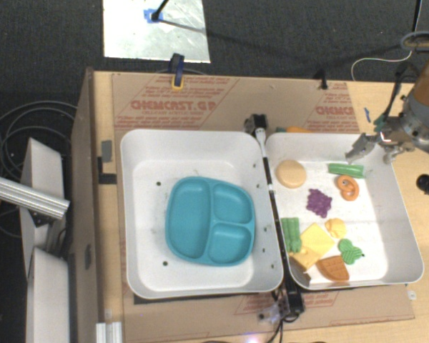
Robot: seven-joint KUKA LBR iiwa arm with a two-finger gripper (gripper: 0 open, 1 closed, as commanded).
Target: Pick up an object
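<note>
While we look down at a slant on the bench, we see two shallow white bins side by side. In the left bin lies a teal divided plate with three compartments, flat on the bin floor. In the right bin we count a scatter of toy foods: a round tan bun near the far left corner, a green bean-like piece to its right, an orange pretzel just below that, and purple grapes near the middle. Nearer to us sit a green ridged piece against the left wall, a yellow cheese wedge touching it, a pale yellow piece just above the wedge, a small green leafy piece, and a brown bread slice at the near edge. We find the grey arm reaching in from the right, with the gripper over the far right corner of the right bin, just above and to the right of the green bean-like piece. Its two fingers stand spread apart, slanting outward, and we see nothing between them. Every toy lies on the bin floor, apart from the gripper.
</note>
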